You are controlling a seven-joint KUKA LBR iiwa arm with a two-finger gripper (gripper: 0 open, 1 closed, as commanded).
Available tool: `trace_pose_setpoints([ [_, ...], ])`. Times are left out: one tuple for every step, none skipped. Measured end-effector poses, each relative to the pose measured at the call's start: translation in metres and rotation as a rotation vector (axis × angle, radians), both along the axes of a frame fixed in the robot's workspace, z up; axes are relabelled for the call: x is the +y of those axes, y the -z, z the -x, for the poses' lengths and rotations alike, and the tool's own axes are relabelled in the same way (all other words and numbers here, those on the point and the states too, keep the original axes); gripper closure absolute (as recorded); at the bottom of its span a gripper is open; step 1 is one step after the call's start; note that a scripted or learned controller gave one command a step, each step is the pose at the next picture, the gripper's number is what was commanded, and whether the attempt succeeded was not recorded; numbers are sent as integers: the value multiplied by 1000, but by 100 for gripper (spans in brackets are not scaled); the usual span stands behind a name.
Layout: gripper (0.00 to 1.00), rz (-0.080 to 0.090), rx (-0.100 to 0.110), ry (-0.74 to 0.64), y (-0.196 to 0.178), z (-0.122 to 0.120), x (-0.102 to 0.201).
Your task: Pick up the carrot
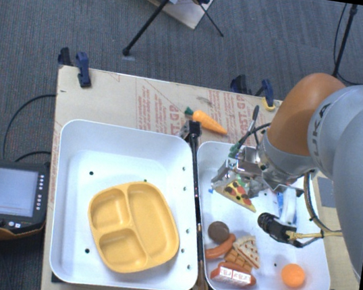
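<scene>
Orange carrot on the bench behind the bins, apart from the claw; claw's state unclear.

Arm: being seen as grey, rounded casing
Band: orange, above the wrist
Lettering: dark letters being shown on grey casing
Cables: black and yellow, by the wrist
</scene>
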State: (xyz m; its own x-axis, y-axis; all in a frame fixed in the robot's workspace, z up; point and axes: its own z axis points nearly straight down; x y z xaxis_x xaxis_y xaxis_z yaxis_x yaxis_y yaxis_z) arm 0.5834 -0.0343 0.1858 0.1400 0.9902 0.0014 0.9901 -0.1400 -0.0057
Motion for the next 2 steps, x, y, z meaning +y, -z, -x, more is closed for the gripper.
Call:
trace_pose_setpoints([
  [100,2,0,112,0,-52,19],
  [100,2,-3,391,-69,-60,110],
])
